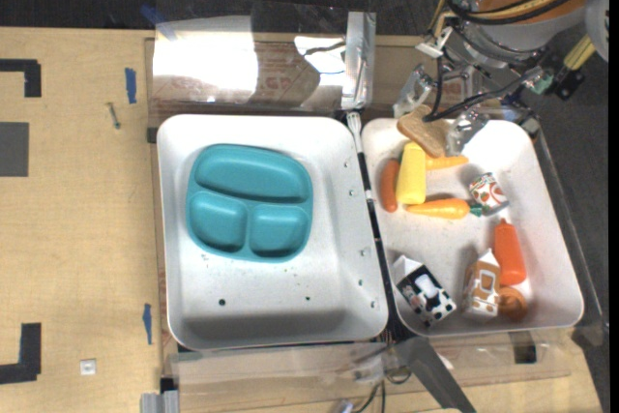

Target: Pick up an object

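Note:
My gripper (440,119) hangs over the back left corner of the right bin (556,208). It is shut on a tan, bread-like slice (424,134), which sits between the two fingers and overlaps the top of a yellow block (413,175). Below lie an orange carrot (441,206) and an orange-red sausage (389,185). A small white and red carton (486,192) stands to the right of them.
The right bin's front holds a black and white box (424,291), an orange and white carton (482,285), a red-orange cylinder (510,252) and an orange ball (514,304). The left bin (193,305) holds a teal divided plate (251,201). A shiny panel (251,63) stands behind it.

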`<state>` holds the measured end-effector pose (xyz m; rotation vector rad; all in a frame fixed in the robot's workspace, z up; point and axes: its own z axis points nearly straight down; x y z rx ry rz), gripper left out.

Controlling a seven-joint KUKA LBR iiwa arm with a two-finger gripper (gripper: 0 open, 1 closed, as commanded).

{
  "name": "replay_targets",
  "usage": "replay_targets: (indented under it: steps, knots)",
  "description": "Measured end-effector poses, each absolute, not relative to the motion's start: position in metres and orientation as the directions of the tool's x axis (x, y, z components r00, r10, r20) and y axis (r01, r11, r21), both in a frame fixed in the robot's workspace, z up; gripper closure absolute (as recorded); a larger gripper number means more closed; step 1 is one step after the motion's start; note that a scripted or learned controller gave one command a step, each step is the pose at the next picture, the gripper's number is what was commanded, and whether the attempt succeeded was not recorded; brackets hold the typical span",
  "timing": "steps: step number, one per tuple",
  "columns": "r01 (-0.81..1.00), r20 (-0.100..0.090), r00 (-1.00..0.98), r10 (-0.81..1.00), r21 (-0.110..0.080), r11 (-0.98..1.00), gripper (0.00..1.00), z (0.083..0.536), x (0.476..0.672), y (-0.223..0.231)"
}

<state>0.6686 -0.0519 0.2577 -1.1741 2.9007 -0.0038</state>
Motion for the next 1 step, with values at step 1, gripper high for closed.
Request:
replay_targets:
  steps: [1]
  knots:
    - [-0.793, -0.010, -0.610, -0.793, -0.008, 0.610, 1.00, 0.2688, 0.6685, -0.0435]
